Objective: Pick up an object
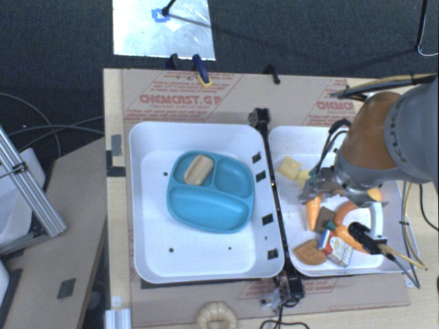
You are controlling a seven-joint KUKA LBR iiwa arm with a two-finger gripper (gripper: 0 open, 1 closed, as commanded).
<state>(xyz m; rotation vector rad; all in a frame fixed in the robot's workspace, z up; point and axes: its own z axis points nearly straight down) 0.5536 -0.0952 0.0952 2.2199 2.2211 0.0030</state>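
Over in your right bin [288, 139], the pickable pieces crowd together. You have a pale yellow block [289, 169] lying flat near the bin's left wall. Below it, an orange carrot-shaped piece [313, 213] points down the bin. At the near edge sits a round tan cookie [309, 253], touching a small red and white carton [335, 247] that lies tilted on its side. In your left bin, a tan bread roll [198, 169] rests in the blue divided plate [211, 192], upper left compartment.

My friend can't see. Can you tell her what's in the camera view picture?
A grey robot arm's end effector reaches into the right bin, just above a toy carrot among other play food. The left bin holds a blue divided plate with a bread roll.
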